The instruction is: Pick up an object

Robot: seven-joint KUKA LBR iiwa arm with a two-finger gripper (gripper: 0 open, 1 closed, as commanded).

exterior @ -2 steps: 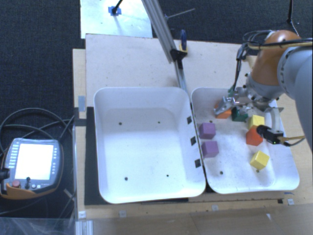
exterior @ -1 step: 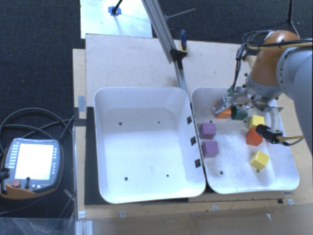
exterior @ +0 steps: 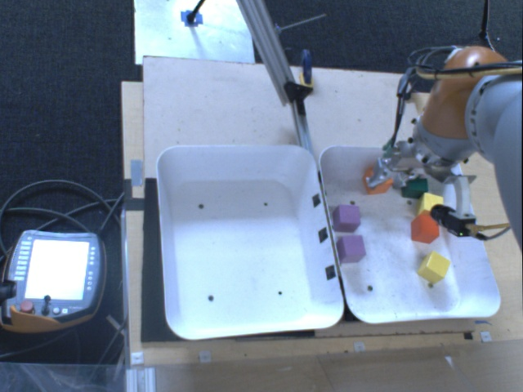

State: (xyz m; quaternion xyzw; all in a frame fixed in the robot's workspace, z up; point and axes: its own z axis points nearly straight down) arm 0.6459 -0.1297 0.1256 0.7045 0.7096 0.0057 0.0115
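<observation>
From where I stand, the grey arm with the orange band reaches in from the right. Its two-finger gripper is down over the far end of the right-hand shallow white plastic bin. I cannot tell whether the gripper is apart or closed. Its metal tip sits just beside a small orange plastic piece, which lies on the bin floor at the gripper's left, near edge. Whether the two touch I cannot make out.

Just right of that piece sits a dark green block, partly under the wrist. A pale yellow block is close against its near side. A red-orange cube lies just nearer than that, and a second yellow cube, turned at an angle, sits nearer again, apart from the others.

Along the left side of the same bin two purple cubes lie one behind the other, the far one and the near one, close together and well apart from the gripper.

The left-hand white bin sits side by side with the right one on the pale bench board. A slanted aluminium pole rises from the far edge where the bins meet. Off to the left, on the dark floor, rests a grey and orange control pendant with a bright screen.
</observation>
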